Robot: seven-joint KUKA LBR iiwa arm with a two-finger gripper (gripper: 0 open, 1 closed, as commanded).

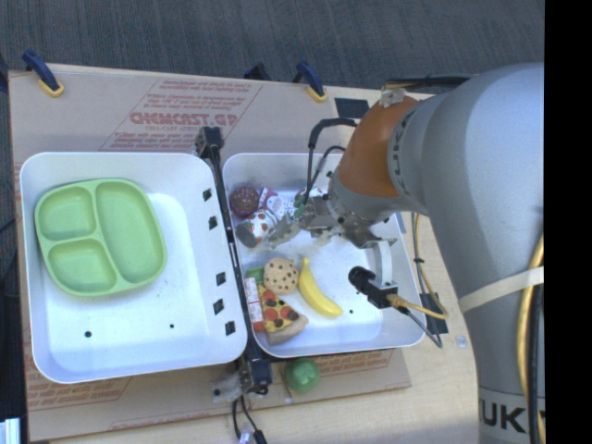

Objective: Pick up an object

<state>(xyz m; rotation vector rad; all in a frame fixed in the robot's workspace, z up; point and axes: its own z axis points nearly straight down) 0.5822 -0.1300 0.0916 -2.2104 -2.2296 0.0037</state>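
My gripper (pixel 298 215) reaches down into the right bin (pixel 388 336), at its upper middle, below the arm's orange band (pixel 375 151). It sits right beside a small white and red packet (pixel 265 220) and a dark red round item (pixel 245 199). Below it lie a cookie (pixel 280 274), a yellow banana (pixel 318 292) and a pizza slice (pixel 277 317). Whether anything is in the gripper cannot be made out.
The left bin (pixel 139 340) holds a green divided plate (pixel 100 236). A green ball-like item (pixel 301 374) lies outside the bins at the front. A black clip strip (pixel 225 248) runs between the bins. The arm's bulk covers the right bin's far right side.
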